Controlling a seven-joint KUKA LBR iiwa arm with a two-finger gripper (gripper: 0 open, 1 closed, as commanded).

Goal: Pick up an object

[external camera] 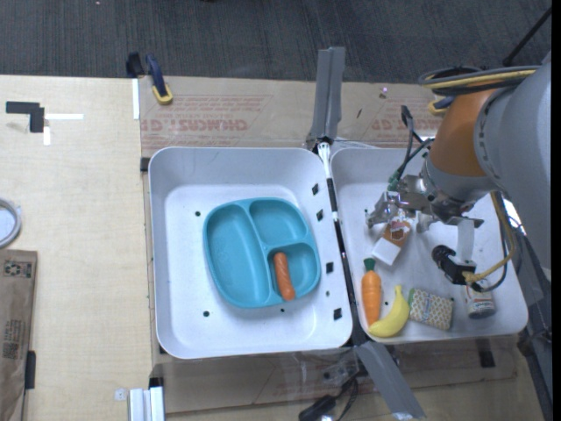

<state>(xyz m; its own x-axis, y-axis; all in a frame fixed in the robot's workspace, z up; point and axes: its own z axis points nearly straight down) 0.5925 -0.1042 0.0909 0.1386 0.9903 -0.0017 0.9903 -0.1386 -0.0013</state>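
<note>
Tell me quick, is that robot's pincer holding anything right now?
Pincer: cannot be told; it sits low in the right bin, right at a small brown-and-white carton, but a grip on it isn't visible.

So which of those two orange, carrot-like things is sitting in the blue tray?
The shorter sausage-like one, lying in the blue tray's lower right compartment in the left bin. The other, a green-topped carrot, lies beside the banana in the right bin.
</note>
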